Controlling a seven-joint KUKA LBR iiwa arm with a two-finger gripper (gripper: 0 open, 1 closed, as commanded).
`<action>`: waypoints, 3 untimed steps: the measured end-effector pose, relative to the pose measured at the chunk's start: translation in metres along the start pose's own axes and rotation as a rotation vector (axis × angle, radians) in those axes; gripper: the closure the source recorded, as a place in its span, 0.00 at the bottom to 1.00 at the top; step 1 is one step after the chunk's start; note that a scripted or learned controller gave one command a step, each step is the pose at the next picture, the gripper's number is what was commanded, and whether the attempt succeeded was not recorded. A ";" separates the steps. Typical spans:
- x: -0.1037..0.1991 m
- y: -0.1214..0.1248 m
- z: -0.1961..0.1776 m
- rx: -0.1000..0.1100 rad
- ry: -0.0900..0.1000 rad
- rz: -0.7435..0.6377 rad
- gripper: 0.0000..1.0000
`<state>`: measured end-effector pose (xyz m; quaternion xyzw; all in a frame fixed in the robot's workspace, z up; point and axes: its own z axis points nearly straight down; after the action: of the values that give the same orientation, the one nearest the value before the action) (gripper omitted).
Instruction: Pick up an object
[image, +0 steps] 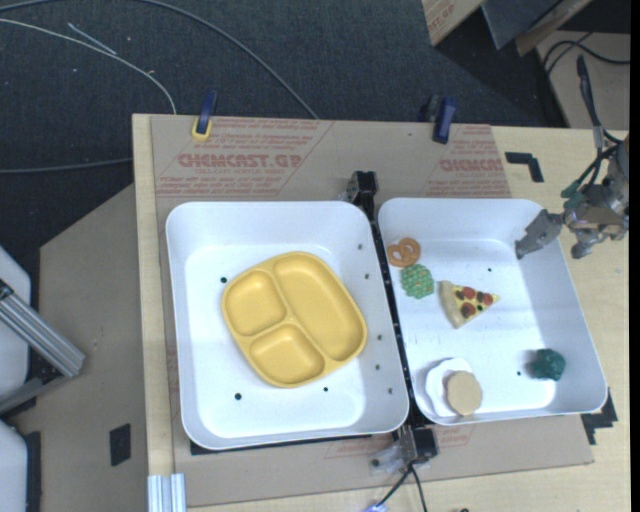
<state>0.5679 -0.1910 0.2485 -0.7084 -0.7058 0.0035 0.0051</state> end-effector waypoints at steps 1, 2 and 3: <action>0.001 0.002 -0.007 -0.013 -0.003 -0.004 0.00; 0.001 0.009 0.037 -0.007 -0.001 -0.004 0.00; -0.006 0.006 0.095 -0.009 -0.001 -0.003 0.00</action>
<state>0.5730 -0.1972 0.1537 -0.7074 -0.7068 0.0008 0.0017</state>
